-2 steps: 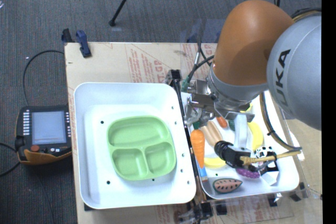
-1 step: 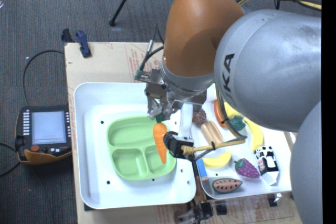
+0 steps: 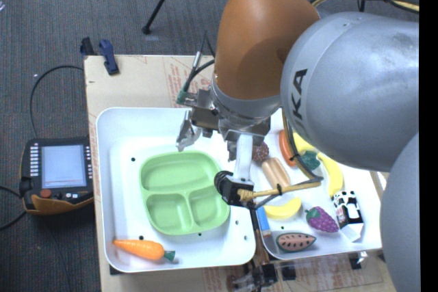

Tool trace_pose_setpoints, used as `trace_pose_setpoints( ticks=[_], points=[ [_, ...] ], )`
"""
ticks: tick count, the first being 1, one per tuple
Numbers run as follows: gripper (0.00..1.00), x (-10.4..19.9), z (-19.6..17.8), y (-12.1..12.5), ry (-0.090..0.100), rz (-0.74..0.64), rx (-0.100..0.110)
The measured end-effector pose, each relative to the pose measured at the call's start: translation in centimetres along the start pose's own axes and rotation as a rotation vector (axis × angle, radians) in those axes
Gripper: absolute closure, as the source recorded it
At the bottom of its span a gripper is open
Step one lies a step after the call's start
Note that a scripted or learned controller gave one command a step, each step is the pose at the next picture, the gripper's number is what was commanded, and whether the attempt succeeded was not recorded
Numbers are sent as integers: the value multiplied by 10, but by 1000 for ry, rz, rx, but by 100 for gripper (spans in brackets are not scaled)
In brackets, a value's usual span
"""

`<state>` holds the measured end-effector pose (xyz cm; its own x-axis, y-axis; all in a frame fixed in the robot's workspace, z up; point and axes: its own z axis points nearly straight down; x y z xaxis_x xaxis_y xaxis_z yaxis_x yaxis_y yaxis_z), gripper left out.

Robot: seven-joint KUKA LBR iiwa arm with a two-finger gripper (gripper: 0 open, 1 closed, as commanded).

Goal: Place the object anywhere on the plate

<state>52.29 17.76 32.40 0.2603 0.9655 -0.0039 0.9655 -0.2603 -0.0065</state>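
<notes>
Carrot (image 3: 139, 249) lies nearest, on the left bin's (image 3: 120, 140) floor just off the green plate (image 3: 171, 178); I take it for the thing to place. Beyond, my gripper (image 3: 212, 154) hangs over the plate's far rim, fingers apart, nothing between them. I should straddle the carrot's middle crosswise before closing.

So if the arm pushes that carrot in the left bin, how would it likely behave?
The carrot lies flat on its side near the bin's front edge, so tipping seems unlikely. Its rounded, tapered body suggests it may roll or swing in an arc instead of sliding straight. It looks like smooth toy plastic, so probably light, stiff and somewhat slippery.
</notes>
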Motion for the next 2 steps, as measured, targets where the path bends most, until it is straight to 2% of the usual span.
trace_pose_setpoints(
  ticks=[1,2],
  points=[
    [100,1,-8,0,-4,-5,5],
    [100,64,66,-4,-3,-45,7]
  ],
)
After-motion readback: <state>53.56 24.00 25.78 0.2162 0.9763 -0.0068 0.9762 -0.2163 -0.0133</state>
